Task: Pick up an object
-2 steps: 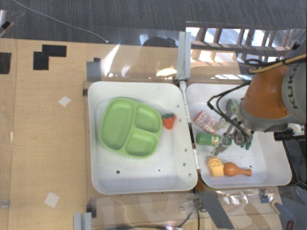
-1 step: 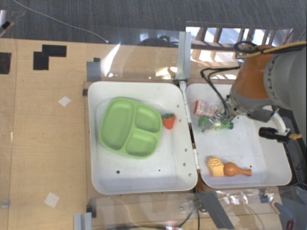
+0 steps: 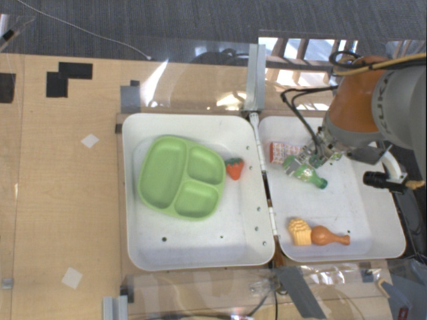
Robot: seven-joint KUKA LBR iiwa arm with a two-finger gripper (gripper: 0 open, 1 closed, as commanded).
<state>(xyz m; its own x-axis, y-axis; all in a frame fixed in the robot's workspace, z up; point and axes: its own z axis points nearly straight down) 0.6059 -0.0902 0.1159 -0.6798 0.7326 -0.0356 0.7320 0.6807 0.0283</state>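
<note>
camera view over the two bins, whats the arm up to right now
The grey arm's end effector is down in the right white bin, right over a small clear green bottle that lies beside a red and white packet. An orange and yellow toy lies nearer the front of that bin. The left white bin holds a green divided plate with a small red strawberry toy beside it.

Left white bin [image 3: 153, 245]: green divided plate [image 3: 181, 177], three compartments, lying flat toward the bin's left-centre. Small strawberry toy [image 3: 234, 169] just beside the plate's right edge, possibly touching it. Wooden bench [image 3: 60, 199] carries black square markers [image 3: 67, 77] at upper left. Thin cable [image 3: 80, 27] trails across the dark carpet [image 3: 200, 9] beyond the bench.
</note>
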